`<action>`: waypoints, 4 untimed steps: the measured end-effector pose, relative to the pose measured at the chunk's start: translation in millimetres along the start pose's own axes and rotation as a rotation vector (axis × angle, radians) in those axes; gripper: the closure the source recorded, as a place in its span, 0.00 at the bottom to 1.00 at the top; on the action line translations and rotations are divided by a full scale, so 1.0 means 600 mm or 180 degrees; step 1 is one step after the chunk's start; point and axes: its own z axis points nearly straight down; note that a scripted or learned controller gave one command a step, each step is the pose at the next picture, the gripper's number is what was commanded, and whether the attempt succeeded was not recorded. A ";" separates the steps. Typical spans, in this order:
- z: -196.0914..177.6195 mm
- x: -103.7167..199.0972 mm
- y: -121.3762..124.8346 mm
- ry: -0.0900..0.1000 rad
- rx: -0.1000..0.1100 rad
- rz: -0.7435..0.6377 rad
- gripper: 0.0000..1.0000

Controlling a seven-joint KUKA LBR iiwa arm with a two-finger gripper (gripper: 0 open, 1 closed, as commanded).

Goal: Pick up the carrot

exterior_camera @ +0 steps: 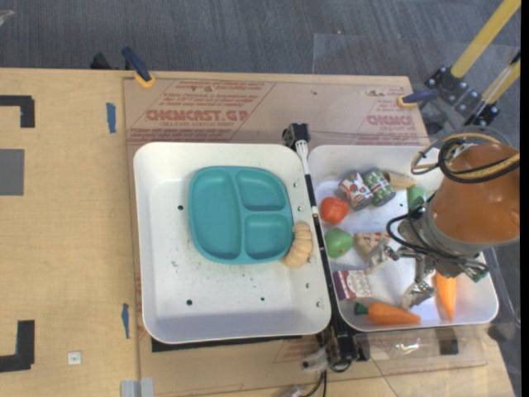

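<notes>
Two carrots lie in the right bin (488, 313). One carrot (392, 313) rests flat along the bin's front wall, its green top pointing left. A second, shorter carrot (445, 295) sits near the front right corner, pointing towards the front. My gripper (419, 290) hangs between them, just above and right of the flat carrot and just left of the short one. The view shows neither carrot inside it. The orange wrist band (478, 198) hides the bin's right side.
Also in the right bin are a red tomato (333, 210), a green fruit (337, 241), a printed can (366, 188) and small packets (357, 284). The left bin (161, 296) holds a teal divided plate (240, 213) with a croissant (300, 245) at its right edge.
</notes>
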 end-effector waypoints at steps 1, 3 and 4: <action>-0.254 0.028 -0.076 0.0017 -0.0013 -0.0982 0.00; 0.002 0.080 -0.081 -0.0030 -0.0053 -0.2223 0.00; 0.001 0.087 -0.084 -0.0076 -0.0126 -0.3407 0.00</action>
